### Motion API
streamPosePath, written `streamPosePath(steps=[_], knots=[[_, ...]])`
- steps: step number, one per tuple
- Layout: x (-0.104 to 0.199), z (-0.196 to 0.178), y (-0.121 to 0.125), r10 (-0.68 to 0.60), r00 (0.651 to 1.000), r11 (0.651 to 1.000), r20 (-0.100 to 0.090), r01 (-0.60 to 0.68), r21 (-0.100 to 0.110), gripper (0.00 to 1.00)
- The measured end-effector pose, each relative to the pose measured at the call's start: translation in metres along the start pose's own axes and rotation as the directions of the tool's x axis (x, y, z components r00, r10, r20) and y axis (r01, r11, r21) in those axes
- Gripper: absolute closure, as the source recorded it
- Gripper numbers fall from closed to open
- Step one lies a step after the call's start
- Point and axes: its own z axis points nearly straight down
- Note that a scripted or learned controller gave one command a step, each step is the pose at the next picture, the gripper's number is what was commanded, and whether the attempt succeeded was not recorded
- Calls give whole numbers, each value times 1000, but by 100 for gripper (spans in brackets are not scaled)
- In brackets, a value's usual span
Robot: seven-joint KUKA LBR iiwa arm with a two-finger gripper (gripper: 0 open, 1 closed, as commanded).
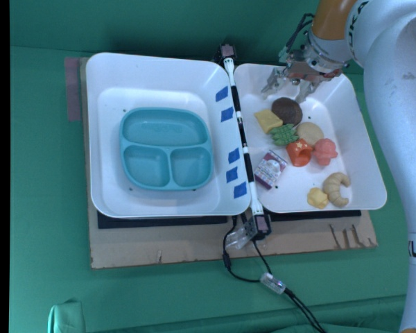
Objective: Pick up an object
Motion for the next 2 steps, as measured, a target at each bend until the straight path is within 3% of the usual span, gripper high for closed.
streamPosePath(steps=[2], knots=[[3, 0, 0, 5, 1000, 1000, 7, -5, 0, 0]])
